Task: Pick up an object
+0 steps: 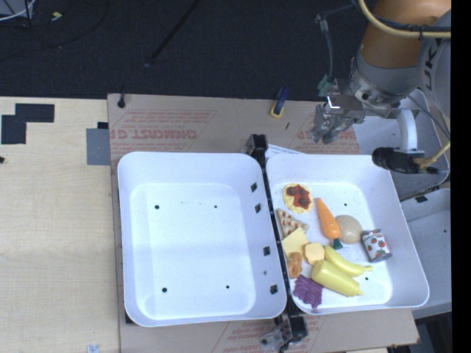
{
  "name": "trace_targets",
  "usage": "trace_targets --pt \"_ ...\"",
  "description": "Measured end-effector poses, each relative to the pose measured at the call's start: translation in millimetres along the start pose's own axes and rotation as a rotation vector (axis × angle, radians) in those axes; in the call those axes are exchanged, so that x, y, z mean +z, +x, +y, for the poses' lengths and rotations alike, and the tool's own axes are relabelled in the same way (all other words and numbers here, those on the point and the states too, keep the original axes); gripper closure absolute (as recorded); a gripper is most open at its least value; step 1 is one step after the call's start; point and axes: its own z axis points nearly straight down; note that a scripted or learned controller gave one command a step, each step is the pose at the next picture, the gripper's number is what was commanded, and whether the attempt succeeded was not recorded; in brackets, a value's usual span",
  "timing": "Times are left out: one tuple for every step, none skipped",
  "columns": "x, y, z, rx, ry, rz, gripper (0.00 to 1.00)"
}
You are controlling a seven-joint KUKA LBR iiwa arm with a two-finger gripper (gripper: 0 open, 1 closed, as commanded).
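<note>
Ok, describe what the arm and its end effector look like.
The arm is a thick rounded body, orange at the top with a grey segment below. A yellowish cable loops around the orange part. The end effector is a small grey metal assembly with thin dark wires running up from it.

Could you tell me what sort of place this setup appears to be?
Probably a robotics lab grasping bench: an arm's gripper hangs above two white bins, toy food such as a carrot fills one, and cables trail behind.
</note>
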Motion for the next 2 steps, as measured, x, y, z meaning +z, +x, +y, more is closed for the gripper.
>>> trace_targets --pt "-115 -15 0 -0.001 0.000 -0.002 1.00" --pt "-220 -10 1 0.000 0.002 -0.001 1.00"
